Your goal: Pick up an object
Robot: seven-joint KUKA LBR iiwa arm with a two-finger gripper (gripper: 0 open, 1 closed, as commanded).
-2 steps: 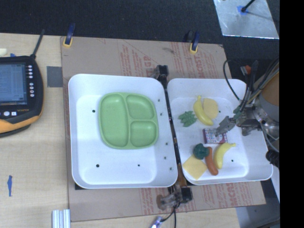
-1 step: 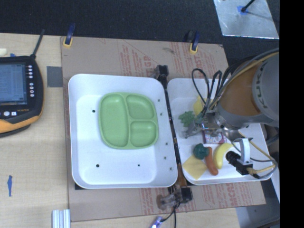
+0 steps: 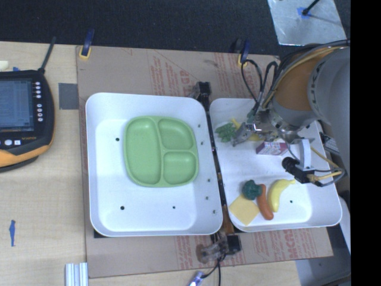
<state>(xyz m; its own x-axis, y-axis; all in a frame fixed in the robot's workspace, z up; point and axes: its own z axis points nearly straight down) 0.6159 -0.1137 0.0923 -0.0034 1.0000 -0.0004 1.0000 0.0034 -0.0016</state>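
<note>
The arm reaches into the right bin point(image 3: 324, 216) with its wrist low over the far half, and the gripper point(image 3: 243, 134) points toward the bin's inner wall. Its fingers are dark and partly lost against the wrist hardware, so I cannot tell whether they stand wide or narrow, and nothing is plainly seen between them.

Just beyond the fingers, touching or nearly touching their tips, lies a small green leafy toy point(image 3: 225, 130), like a sprig of broccoli or lettuce. This looks like the piece being gone for. A scrap of yellow shows just behind it, too small to name. Back from the fingers, under the wrist, sits a small red and white packet point(image 3: 272, 148).

Well to the near side of the fingers lies a cluster of play food: a yellow cheese wedge point(image 3: 243, 210), a second green broccoli piece point(image 3: 251, 189), an orange carrot point(image 3: 264, 207) and a banana point(image 3: 278, 193), all touching or just beside one another.

The left bin point(image 3: 101, 159) holds a green divided plate point(image 3: 161, 151), well apart from the fingers. A teach pendant point(image 3: 21, 115) rests on the tabletop point(image 3: 41, 219) further off.

Judging by looks, the leafy toy is light, hollow plastic, stiff but smooth, with a bumpy crown. It would likely skid or roll if nudged. Closing across its narrower stem or waist seems safer than pinching the knobbly top, and its nearness to the bin wall leaves little room on that side.
</note>
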